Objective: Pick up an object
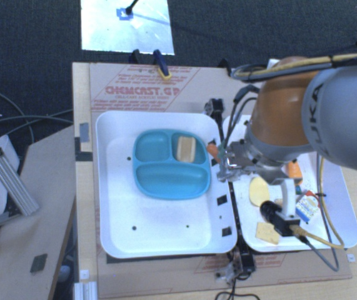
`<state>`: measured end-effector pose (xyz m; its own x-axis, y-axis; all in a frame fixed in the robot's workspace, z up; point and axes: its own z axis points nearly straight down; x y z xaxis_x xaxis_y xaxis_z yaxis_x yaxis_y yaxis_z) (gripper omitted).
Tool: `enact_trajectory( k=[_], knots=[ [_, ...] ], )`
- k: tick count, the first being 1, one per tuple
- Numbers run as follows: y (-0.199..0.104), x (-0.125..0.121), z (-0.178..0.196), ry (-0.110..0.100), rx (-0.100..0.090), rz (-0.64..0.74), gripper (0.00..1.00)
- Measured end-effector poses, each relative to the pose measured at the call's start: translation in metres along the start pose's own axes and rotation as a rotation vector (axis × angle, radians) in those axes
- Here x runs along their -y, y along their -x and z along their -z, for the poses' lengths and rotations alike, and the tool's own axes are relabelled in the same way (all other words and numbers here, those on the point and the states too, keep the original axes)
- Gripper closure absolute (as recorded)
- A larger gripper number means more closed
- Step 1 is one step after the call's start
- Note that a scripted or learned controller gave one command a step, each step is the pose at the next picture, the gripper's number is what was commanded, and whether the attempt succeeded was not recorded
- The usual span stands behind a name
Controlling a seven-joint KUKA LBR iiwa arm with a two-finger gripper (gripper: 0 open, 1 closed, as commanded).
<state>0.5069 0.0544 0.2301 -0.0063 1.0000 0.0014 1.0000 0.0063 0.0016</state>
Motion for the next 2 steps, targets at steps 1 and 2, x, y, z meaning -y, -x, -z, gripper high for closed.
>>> enact_trajectory(
  k=[1,2],
  knots=[
    [0.016,-0.003,-0.001,0.0,0.001,-0.006,1.0],
    [0.003,-0.003,-0.015,-0.002,0.001,-0.002,1.0]
  ],
)
